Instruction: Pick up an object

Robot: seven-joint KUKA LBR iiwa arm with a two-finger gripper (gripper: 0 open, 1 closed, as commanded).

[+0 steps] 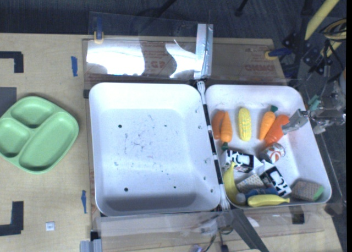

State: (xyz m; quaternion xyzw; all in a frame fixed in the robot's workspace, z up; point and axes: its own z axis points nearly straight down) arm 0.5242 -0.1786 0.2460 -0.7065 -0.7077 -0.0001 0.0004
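Note:
The right bin (pixel 308 152) holds several toys. An orange carrot (pixel 221 125), a yellow corn cob (pixel 244 123) and two more carrots (pixel 267 124) (pixel 279 127) lie across its far half. Below them sit a small round red-and-white piece (pixel 273 152), two black-and-white items (pixel 242 160) (pixel 275 179), two bananas (pixel 230 182) (pixel 268 200) and a grey-green block (pixel 308 189). My gripper (pixel 306 118) is a blurry grey shape over the bin's right rim, just right of the carrots. Nothing is visibly between its fingers.
The left bin (pixel 104 135) stands beside the right one, sharing a middle rim (pixel 208 135). A green divided plate (pixel 36 133) lies on the bench at far left. A clear plastic panel (pixel 148 53) stands behind the bins. Cables and stands crowd the upper right.

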